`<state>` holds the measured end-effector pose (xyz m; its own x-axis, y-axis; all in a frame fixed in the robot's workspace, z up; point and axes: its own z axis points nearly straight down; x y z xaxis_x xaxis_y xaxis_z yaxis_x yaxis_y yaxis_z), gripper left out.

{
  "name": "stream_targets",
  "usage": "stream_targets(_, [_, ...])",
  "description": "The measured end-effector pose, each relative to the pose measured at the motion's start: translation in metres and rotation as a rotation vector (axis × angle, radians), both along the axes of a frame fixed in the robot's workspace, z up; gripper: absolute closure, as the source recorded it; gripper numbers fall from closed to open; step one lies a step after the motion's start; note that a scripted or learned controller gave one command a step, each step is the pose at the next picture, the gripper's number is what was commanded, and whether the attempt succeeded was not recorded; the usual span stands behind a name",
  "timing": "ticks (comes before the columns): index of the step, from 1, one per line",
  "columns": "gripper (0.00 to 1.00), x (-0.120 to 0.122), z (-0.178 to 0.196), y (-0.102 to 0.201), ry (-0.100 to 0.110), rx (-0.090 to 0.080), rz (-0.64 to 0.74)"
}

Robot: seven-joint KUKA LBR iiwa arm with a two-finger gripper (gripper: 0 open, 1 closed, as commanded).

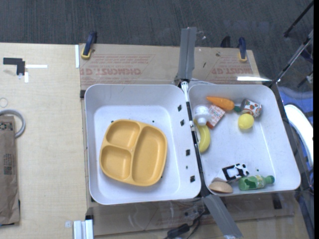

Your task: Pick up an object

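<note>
Lying in the view's right-hand shallow white bin [279, 148], all the loose pieces for picking. Along its far wall, an orange plastic carrot [221, 102], tip towards the right, with a small printed carton in red, green and white [251, 107] just beside that tip. Just nearer than the carton, a round yellow lemon [245, 122], close to it, though contact too fine to tell. Left of the lemon, a flat red-and-white packet [215, 116], tilted, its upper corner under the carrot's thick end. Hard against the bin's left wall, a small white round-topped piece [201, 114], and touching it on the near side a curved yellow banana [203, 137] running along that wall. Well apart from these, in the near part of the same bin: a small black-and-white blocky item [235, 171], a green plastic bottle [256, 182] on its side with the cap to the right, and a tan oval piece like a bread roll [221, 186] in the near left corner, just beside the bottle's base. In the view's left-hand white bin [94, 108], a yellow plastic plate with three compartments [133, 152], flat and slightly turned, nothing lying in its wells. Under both bins, a brown cardboard sheet with red lettering [124, 66], pinned at the far edge by two blue clamps [89, 45] [242, 49]. Between the bins, a grey bar [188, 54]. On the pale wooden bench [45, 108] at far left, a brown paper bag [7, 168].
</note>
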<state>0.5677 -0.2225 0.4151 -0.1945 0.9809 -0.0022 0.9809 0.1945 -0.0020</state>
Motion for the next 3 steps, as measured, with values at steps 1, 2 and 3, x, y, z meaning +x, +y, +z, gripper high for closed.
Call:
stream_targets(1, [1.0, 0.065, 0.025, 0.001, 0.001, 0.001, 0.098])
stream_targets(2, [1.0, 0.067, 0.032, 0.001, 0.003, -0.002, 0.102])
stream_targets(3, [1.0, 0.069, 0.039, 0.002, 0.006, -0.004, 0.104])
